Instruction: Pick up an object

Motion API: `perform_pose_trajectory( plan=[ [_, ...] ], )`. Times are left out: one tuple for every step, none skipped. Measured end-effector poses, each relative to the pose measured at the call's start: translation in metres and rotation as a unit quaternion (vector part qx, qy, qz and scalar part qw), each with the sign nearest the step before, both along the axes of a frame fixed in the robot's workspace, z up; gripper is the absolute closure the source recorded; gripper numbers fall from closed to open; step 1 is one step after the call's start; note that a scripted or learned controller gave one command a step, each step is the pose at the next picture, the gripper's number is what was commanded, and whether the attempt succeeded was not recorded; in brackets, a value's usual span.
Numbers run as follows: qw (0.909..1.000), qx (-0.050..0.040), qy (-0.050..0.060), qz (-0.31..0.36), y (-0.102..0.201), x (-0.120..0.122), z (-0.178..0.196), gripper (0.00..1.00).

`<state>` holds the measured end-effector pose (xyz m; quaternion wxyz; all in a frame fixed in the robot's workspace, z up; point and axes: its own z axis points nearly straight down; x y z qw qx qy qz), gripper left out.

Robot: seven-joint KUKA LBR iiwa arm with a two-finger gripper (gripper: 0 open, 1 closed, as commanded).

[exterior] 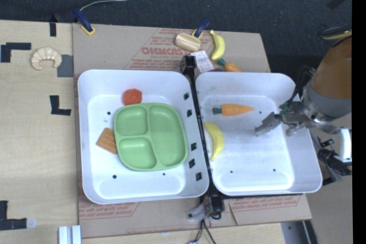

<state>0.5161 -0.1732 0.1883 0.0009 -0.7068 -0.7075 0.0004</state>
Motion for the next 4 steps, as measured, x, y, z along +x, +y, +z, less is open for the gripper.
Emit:
perform_pose_trajectory(
  plan=[
    [1.0,0.0002,0.0,0.001,0.057,0.023,-0.049,0.0],
    [1.0,-0.0004,-0.003,0.001,0.079,0.097,-0.102,0.0],
    [1.0,-0.0005,-0.003,0.001,0.064,0.128,-0.102,0.0],
    [1.0,-0.0015,-0.002,0.001,0.064,0.128,-0.092,1.0]
  ],
)
